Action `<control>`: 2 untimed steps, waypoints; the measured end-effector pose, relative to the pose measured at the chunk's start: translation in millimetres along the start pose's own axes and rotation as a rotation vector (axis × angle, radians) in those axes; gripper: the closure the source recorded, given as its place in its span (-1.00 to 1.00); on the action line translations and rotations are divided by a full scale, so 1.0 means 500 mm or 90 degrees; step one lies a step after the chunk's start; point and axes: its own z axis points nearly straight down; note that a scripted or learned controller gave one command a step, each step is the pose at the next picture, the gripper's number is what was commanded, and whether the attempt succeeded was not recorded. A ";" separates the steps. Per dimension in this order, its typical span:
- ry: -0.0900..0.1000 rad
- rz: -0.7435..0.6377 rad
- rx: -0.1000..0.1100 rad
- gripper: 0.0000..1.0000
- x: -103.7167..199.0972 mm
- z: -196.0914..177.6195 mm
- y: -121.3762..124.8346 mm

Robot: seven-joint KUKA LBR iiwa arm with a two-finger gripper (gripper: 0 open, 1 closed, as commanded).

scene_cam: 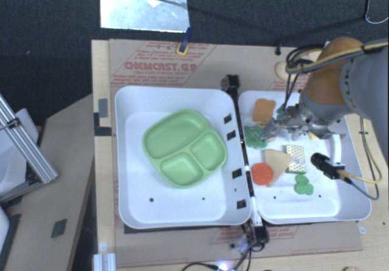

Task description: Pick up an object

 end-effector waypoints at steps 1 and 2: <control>0.000 0.000 -0.004 -1.00 0.001 0.026 0.004; 0.001 0.000 -0.008 1.00 0.002 -0.001 0.008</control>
